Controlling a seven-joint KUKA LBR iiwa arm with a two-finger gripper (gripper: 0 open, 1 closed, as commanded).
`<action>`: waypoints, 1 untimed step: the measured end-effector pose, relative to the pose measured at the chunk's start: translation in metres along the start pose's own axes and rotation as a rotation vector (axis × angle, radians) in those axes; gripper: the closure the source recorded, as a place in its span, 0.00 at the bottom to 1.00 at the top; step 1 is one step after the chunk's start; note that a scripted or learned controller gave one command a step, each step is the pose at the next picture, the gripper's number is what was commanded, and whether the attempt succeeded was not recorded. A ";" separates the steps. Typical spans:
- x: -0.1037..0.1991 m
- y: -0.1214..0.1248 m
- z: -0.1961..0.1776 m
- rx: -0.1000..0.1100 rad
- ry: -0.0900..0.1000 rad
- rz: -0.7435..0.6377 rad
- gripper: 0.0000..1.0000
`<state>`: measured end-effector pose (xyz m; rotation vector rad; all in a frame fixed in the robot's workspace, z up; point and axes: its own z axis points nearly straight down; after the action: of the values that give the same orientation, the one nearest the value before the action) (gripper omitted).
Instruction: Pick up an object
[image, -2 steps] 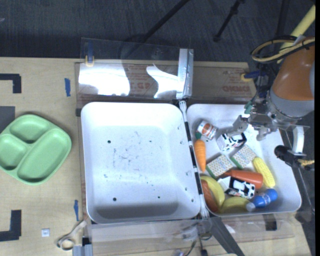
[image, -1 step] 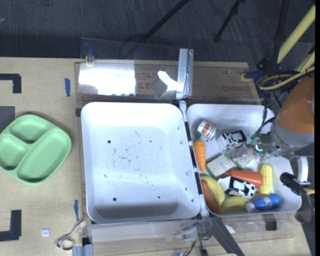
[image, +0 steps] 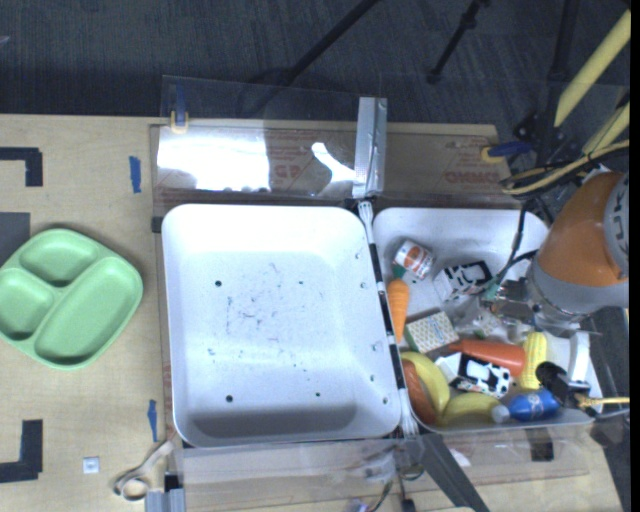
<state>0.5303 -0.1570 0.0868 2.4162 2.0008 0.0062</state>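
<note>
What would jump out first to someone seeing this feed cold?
The right bin is a bright jumble: a carrot by its left wall, a banana near the front. The grey and orange arm hangs over its right side. A green divided plate sits on the bench far left.

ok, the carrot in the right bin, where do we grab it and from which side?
Probably mid-body, from straight above. The carrot lies flat along the right bin's left wall, long axis running near to far, so the gripper's fingers should close across its width. The wall crowds its left side; the middle looks least cluttered.
</note>
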 end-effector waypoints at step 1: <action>0.000 0.001 -0.010 -0.003 0.001 0.002 1.00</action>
<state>0.5311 -0.1575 0.0973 2.4169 1.9973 0.0097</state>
